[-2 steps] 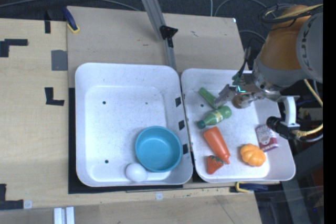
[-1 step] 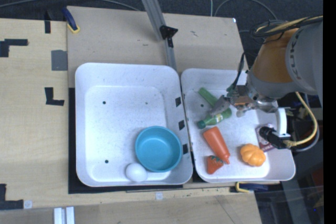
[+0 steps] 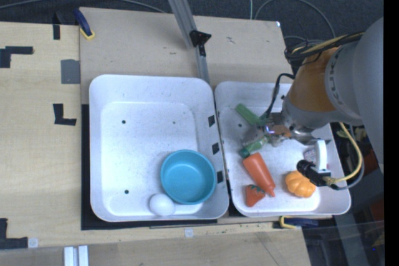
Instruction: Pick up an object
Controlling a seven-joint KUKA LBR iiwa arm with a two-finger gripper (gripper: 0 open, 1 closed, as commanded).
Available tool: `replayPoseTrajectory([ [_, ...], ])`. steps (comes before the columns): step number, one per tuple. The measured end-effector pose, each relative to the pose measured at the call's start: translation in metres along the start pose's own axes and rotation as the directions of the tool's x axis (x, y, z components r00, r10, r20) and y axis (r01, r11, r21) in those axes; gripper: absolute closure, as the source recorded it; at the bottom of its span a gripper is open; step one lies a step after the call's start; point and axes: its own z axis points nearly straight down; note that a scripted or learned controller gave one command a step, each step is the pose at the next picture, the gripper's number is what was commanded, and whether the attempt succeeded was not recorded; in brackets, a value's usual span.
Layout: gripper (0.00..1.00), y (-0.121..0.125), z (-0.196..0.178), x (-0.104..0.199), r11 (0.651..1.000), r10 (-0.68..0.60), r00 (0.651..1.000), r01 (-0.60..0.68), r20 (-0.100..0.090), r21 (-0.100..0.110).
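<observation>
The right bin point(image 3: 336, 199) holds several small items. A green stick-shaped piece point(image 3: 247, 114) lies at its upper left and a shorter green piece point(image 3: 252, 148) just below it. An orange carrot point(image 3: 259, 172) lies near the middle, with a small red item point(image 3: 252, 194) at its lower end. An orange rounded toy point(image 3: 300, 184) sits at the lower right. My gripper point(image 3: 267, 132) reaches in from the right and hangs low between the two green pieces, close to both. I see nothing clearly held.
The left bin point(image 3: 112, 96) holds a blue bowl point(image 3: 187, 176) and a white ball point(image 3: 162, 204) near its front edge. A grey pole point(image 3: 181, 0) slants across the bench behind the bins. Cables loop at the back right.
</observation>
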Motion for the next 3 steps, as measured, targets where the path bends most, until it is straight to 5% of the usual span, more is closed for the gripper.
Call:
replayPoseTrajectory([
  [1,1.0,0.0,-0.011,0.001,1.0,-0.001,1.0,0.001,-0.002,0.001],
  [3,1.0,0.0,-0.116,0.004,1.0,0.0,1.0,0.0,-0.002,-0.003],
])
